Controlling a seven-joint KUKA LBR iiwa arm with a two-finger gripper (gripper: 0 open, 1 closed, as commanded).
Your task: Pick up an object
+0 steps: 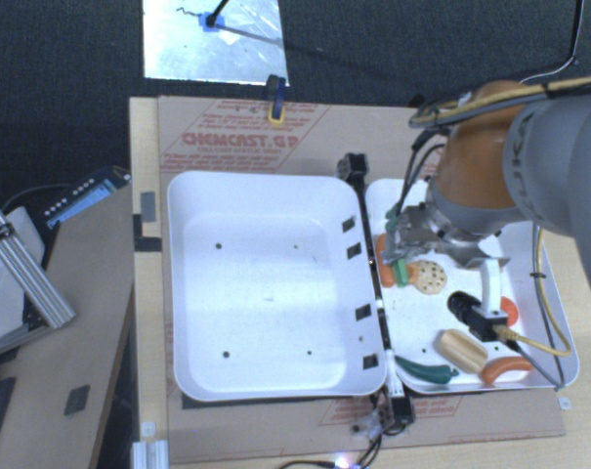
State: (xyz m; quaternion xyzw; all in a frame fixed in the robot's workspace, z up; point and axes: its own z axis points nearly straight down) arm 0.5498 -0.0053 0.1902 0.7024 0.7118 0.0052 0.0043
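Camera view, and the grey arm (534,154) reaches in from the right, with the pincer (397,250) low over the right-hand bin (417,319), tight against the wall it shares with the left-hand bin (266,291). Right beneath it sits a small orange and green cluster (394,274), with a speckled biscuit (430,277) just beside it. That cluster looks like the chosen target, being nearest the tool. Whether the pincer is spread or pressed together I cannot tell, as the wrist hides it, and nothing shows as gripped. Nearer the front lie a wooden cylinder (458,349), a green pod (422,368) and a red sausage (508,368), well apart from the pincer. With the cluster so close to the wall, there's little room for a clean grab.
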